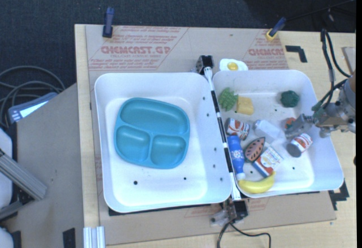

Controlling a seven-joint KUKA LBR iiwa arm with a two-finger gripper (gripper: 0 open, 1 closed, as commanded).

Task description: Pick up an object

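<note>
The right bin (317,176) holds several small items. Among them are a green broccoli piece (228,98), a yellow block (245,105), a dark green lump (289,98), a red-and-white can (237,127), a blue tube (235,155), a banana (255,186), a watermelon slice (255,148) and a white packet (270,159). My gripper (300,124) reaches in over the bin's right side, just above a small red-and-white can (300,144) lying on its side. A bit of orange-red shows at the gripper's tip; what it is I cannot make out.
The left bin (113,185) holds a blue divided plate (151,133). A toy fried egg (232,65) lies on the bench just behind the right bin. Black cables (331,60) hang at the far right, near the arm.
</note>
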